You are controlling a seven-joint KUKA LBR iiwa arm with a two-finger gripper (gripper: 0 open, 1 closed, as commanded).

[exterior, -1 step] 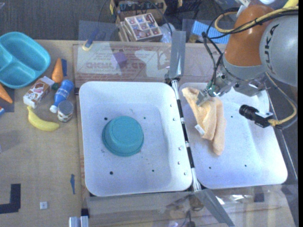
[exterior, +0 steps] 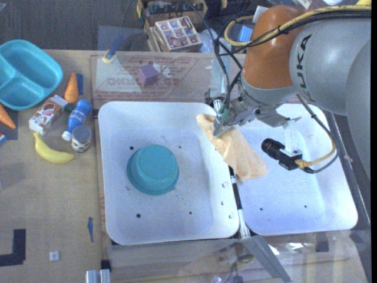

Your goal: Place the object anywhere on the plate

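Yellow cloth [exterior: 235, 149] hangs from the gripper [exterior: 220, 122], whose fingers are closed on its upper far corner. The cloth drapes down over the ridge between the two white bins, with most of it over the right bin [exterior: 306, 205]. The teal plate [exterior: 153, 168] lies upside down in the left bin [exterior: 118, 217], well apart from the cloth, to its left.

bench: pale wood top [exterior: 35, 217], evenly lit | floor: dark grey beyond the far edge [exterior: 59, 10] | clutter: cardboard box [exterior: 171, 7] at the back, black tape marks [exterior: 15, 246] near the front-left corner
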